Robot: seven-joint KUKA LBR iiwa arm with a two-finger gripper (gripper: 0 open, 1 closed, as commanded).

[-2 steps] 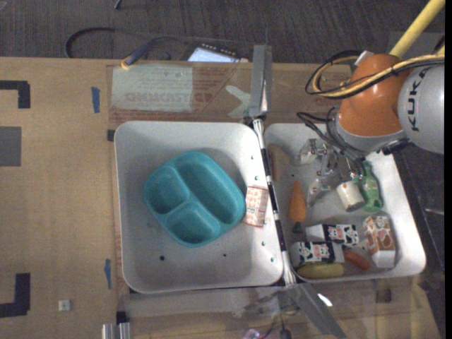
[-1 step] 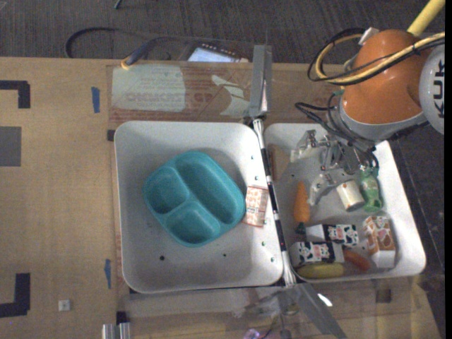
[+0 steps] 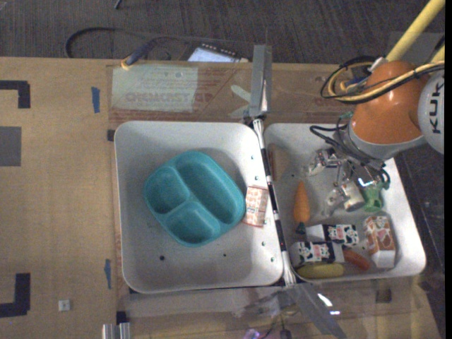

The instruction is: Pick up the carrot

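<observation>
Because the arm reaches in from the right, its end effector [image 3: 347,182] hangs over the right bin [image 3: 409,224], just to the right of the carrot [image 3: 301,202] and apart from it, a fair spot to start a descent from. Whether it is spread or pressed together I cannot tell; the metal parts blur together under the orange wrist. The carrot lies flat on the bin floor near the left wall, a smooth orange taper with its thin tip toward the far side and its green stub toward the near side. A small green object [image 3: 373,199] sits close under the end effector. Along the near wall crowd two cow-print cartons [image 3: 325,242], a yellow banana-like piece [image 3: 321,270], and a boxy orange-and-white carton [image 3: 380,239]. In the left bin [image 3: 141,246] rests a glossy teal divided plate [image 3: 194,198], a small printed packet [image 3: 256,205] touching its right edge.
</observation>
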